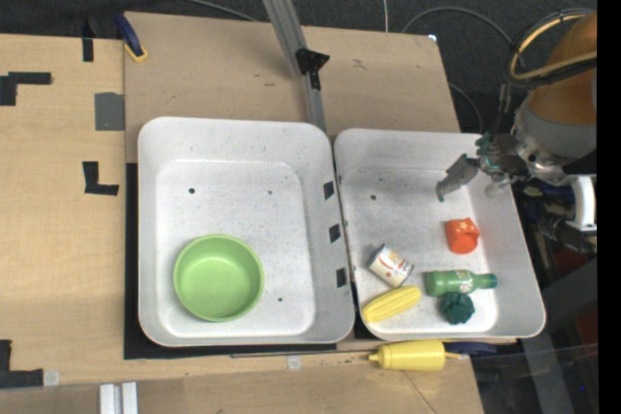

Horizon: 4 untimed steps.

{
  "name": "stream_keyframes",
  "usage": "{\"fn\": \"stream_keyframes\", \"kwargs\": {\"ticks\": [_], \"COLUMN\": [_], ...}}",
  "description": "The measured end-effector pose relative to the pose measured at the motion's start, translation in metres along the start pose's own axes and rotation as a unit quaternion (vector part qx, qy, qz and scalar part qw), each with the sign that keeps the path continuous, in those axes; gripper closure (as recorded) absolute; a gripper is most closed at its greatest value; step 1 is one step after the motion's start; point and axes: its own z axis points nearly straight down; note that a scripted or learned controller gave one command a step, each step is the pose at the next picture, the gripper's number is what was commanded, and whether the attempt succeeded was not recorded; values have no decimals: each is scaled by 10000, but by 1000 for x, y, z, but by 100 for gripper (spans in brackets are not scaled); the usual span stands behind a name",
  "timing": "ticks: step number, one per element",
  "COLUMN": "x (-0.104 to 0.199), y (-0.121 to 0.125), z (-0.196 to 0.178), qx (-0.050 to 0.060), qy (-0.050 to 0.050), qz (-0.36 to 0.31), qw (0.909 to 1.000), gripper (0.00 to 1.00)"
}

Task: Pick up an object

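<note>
**Operator:** Looking at the gripper [466, 175] first: it hangs over the upper right part of the right bin [408, 155], and from this slanted view I cannot tell how the jaws stand. Nothing is visibly between them.

**Observer:** So where are the candidates?

**Operator:** All in the lower half of that same bin. The orange piece [462, 235] lies nearest, just below the gripper. Further down are the small white can [391, 265], the green bottle [459, 282] on its side, a dark green lump [456, 307] touching the bottle's underside, and the yellow corn [391, 304] by the front rim. The left bin [233, 145] holds a green bowl [218, 277]. A yellow bottle [410, 356] lies outside, on the bench [223, 63] in front.

**Observer:** What worries you?

**Operator:** I judge the orange piece the likeliest target, but it looks small and rounded, so a slightly off-centre descent could nudge it aside instead of catching it. The bottle and lump sit so close that closing there might grab both or neither. The can and bottle look likely to roll when touched.
</note>
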Motion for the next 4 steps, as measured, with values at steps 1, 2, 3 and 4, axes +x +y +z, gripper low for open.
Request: {"fn": "stream_keyframes", "kwargs": {"ticks": [1, 2, 3, 4], "x": [0, 7, 7, 7], "y": [0, -5, -1, -1], "z": [0, 47, 91, 109], "qx": [0, 23, 19, 4], "qy": [0, 0, -4, -10], "qz": [1, 3, 4, 3], "qw": [10000, 10000, 10000, 10000], "gripper": [0, 0, 0, 0]}}
